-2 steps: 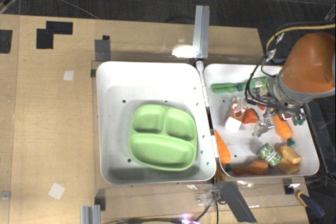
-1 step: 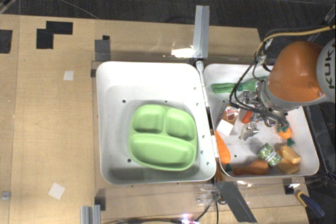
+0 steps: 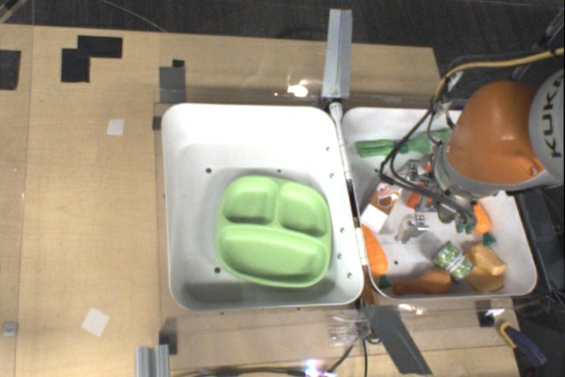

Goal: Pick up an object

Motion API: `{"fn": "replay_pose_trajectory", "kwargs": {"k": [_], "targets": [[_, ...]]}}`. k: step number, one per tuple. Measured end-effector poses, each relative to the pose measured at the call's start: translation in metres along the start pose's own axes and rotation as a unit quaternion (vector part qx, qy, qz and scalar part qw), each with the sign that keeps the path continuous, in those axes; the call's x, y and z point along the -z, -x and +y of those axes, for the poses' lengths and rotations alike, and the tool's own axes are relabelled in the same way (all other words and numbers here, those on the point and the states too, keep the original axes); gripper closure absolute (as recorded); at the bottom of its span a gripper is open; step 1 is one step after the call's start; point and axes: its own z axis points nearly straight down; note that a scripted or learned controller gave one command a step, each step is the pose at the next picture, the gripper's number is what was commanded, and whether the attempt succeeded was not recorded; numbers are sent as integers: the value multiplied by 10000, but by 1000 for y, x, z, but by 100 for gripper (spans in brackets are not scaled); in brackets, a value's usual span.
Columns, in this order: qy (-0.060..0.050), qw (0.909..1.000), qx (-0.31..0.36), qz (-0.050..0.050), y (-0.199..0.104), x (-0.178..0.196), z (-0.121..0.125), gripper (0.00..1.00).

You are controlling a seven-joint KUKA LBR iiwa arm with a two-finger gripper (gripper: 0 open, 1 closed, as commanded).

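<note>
Overhead, the grey arm point(image 3: 530, 128) with its glossy orange band point(image 3: 494, 137) hangs over the right bin point(image 3: 523, 278), a shallow white tray with rounded corners, and its bulk hides most of the pincer point(image 3: 422, 212); only dark cables and small metal parts show beneath the wrist, so whether the pincer is open or closed, or has hold of anything, cannot be told. Below and just left of the pincer lies a smooth orange carrot-like piece point(image 3: 376, 253) against the bin's left wall. Below it, a reddish-brown sausage-shaped item point(image 3: 425, 282) lies along the bin's near edge, and lower right of the pincer sit a small green-and-white patterned piece point(image 3: 450, 260) and a tan, blocky, bread-like object point(image 3: 485, 267), close together. Above the pincer a long green shape point(image 3: 388, 147) lies flat near the bin's far side. Just left of the pincer a small brown-and-white piece point(image 3: 381, 197) rests on the white floor. Well to the left of the pincer, the left bin point(image 3: 185, 190) holds a matte light-green plastic plate point(image 3: 275, 229) with rounded corners and three moulded compartments. Both bins rest on a pale wooden counter point(image 3: 79, 216) with black square markings.
</note>
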Motion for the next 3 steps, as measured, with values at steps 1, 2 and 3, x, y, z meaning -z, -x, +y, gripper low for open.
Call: {"fn": "replay_pose_trajectory", "kwargs": {"k": [1,2,3], "targets": [[70,9913,1286,280,-25,-16,-32,0],[113,9745,2221,303,-28,-18,6,0],[181,9511,3064,346,-40,-16,0,0]]}}
